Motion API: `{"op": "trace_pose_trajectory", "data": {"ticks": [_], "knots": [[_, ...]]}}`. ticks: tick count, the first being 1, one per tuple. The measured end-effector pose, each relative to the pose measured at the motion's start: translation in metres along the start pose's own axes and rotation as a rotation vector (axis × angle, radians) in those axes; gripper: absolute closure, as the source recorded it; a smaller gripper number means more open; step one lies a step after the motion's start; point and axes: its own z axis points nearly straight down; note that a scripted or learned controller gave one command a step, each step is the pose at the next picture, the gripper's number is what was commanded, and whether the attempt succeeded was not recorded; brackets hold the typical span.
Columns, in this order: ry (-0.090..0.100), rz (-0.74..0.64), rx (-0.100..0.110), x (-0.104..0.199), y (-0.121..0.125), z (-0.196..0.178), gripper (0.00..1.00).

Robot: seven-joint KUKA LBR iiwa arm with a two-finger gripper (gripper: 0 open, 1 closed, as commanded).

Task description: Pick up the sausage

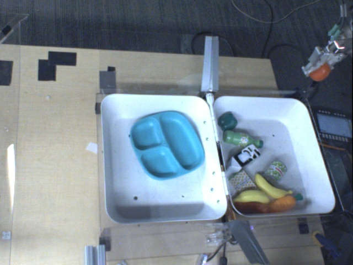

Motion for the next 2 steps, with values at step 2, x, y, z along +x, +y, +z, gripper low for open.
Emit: {"op": "trace_pose_trajectory", "data": {"ticks": [2], "knots": [[0.0,0.213,0.001,-0.03,0.006,0.095,1.0]]}}
